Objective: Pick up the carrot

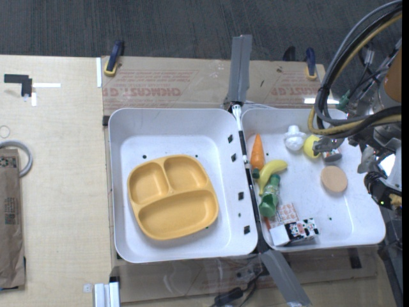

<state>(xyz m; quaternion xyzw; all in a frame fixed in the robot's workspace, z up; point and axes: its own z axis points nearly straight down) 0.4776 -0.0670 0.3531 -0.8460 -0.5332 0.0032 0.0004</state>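
Camera view. Carrot (pixel 257 151) lies in the right bin (pixel 358 226), hard against the divider wall (pixel 245 171) between the two bins, pointed end toward the far rim. A banana (pixel 272 170) sits just beside the carrot's near end, seemingly touching; a green bottle (pixel 269 194) lies nearer still, past the banana. A white lump (pixel 293 139) lies to the right of the carrot, apart from it.

The arm enters to the right of the carrot, well apart from it, with cables looped above. The hand (pixel 327 147) appears to hang near a yellow ball (pixel 311 147); cannot tell how far its fingers are spread, and nothing can be seen gripped.

Step in hand, as judged: approach not yet made. To do it well, the arm travels across the bin toward the divider and descends over the carrot's mid-body. Fingers would best straddle its short axis, but one finger must then fit between carrot and wall: little room. Risk: clipping the wall or nudging the banana.

Materials. Carrot: orange, tapered, smooth, likely hard plastic and slippery; grip the thick part. Bins: shallow, white, glossy. Left bin (pixel 121 171) holds a yellow three-part tray (pixel 172 197), matte. Also to the right of the carrot: a tan disc (pixel 333 179), flat and round. A printed carton (pixel 294 230) lies near the bin's front rim.
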